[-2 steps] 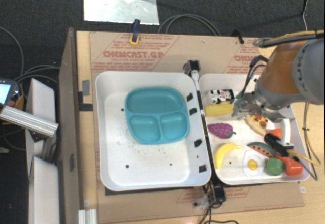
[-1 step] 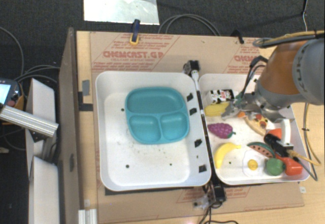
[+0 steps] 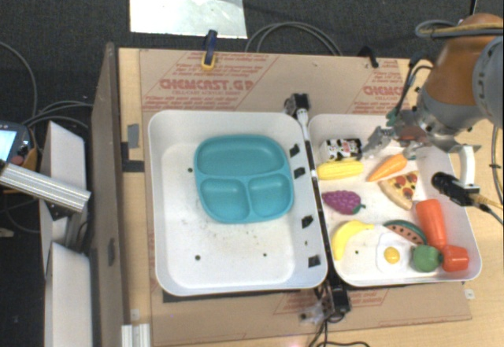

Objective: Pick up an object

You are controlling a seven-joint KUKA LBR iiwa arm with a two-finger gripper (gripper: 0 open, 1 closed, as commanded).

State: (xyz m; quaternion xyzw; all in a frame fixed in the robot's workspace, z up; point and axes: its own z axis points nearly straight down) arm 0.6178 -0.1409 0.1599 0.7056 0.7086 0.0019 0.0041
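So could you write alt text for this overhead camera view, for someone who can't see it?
A grey robot arm with an orange band reaches from the right, its claw over a white bin of toy food: corn, carrot, pizza slice, grapes, fried egg. The left white bin holds a teal divided plastic plate.

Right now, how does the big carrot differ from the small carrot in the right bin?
The big carrot is thicker and longer than the small carrot. The big carrot is deep orange-red, and the small carrot is lighter orange. The big carrot lies near the bin's right wall, next to the pizza slice, while the small carrot lies farther back, close to the gripper. Both are toy carrots lying flat.
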